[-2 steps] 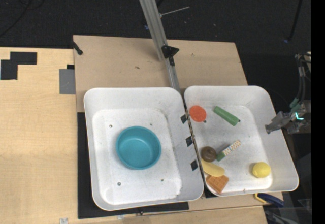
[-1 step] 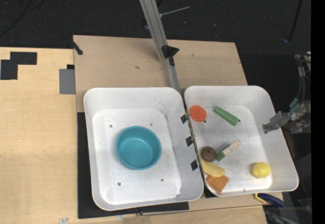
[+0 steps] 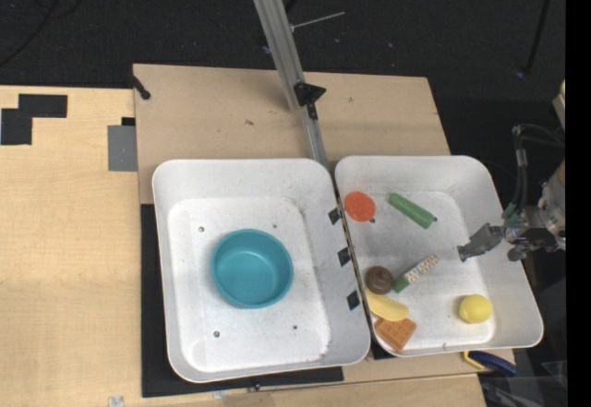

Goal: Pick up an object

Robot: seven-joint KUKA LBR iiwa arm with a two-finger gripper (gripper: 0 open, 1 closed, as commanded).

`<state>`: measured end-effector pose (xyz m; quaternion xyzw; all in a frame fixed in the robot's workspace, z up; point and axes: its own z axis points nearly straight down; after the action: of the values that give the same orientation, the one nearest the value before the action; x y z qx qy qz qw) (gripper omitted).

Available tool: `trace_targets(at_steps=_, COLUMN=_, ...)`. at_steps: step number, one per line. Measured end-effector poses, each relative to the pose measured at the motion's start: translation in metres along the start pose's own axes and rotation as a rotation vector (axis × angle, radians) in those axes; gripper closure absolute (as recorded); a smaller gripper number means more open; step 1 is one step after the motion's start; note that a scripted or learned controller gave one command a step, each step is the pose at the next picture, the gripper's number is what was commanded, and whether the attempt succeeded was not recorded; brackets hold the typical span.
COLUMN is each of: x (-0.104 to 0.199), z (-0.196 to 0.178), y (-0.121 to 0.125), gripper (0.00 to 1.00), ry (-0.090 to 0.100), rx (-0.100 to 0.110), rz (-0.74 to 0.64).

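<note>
My arm comes in from the right, low over the right bin's far edge. Little of it is in frame: grey wrist hardware and cabling at the right margin, then the gripper pointing left into the bin, roughly level with the bin's middle.

The gripper's tip is dark and small against the white floor. I cannot tell whether it is open or closed, and I see nothing held in it.

Right bin contents:
- Yellow ball, below the gripper, near the bin's front right corner. Apart from the tip.
- Green stick, lying at a slant in the back half, left of the gripper.
- Orange disc, at the back left, near the divider.
- Brown ball, by the left wall, with a small patterned bar slanting off to its right.
- Banana, just in front of the brown ball, touching or nearly so.
- Orange wedge, at the front rim, right beside the banana.

Left bin: a teal bowl, upright, sitting a bit left of centre.

Both bins sit side by side on the bench. A metal rail runs from the back down to where the bins meet.
</note>
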<state>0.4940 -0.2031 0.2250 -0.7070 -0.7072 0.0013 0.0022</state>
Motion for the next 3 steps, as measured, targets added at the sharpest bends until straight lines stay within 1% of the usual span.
trace_targets(at_steps=1, x=0.005, z=0.044, y=0.004, gripper=0.0, ry=0.0, rx=-0.001, rz=-0.001)
trace_targets(at_steps=2, x=0.003, z=0.106, y=-0.002, gripper=0.0, ry=0.0, rx=0.001, rz=0.0)
trace_targets(at_steps=3, x=0.002, z=0.093, y=-0.001, gripper=1.0, ry=-0.001, rx=-0.004, rz=0.002)
